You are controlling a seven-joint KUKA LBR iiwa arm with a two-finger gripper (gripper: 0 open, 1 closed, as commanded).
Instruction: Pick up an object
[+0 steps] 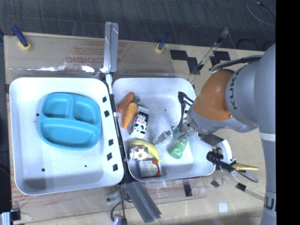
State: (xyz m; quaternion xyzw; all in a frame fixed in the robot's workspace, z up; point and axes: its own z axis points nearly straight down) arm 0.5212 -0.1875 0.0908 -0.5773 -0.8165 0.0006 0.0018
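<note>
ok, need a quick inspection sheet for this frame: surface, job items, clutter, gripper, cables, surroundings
Surface: wooden bench bearing left bin and right bin side by side.
Job's things: in the right bin, two carrots, a black-and-white carton, a banana, a can and a green object.
Clutter: blue divided plate in the left bin.
Gripper: gripper low in the right bin, right over the green object; grasp cannot be confirmed.
Cables: black cable looping by the wrist; thin cable on the floor, top right.
Surroundings: dark carpet; blue clamps on the bench's far edge.
</note>
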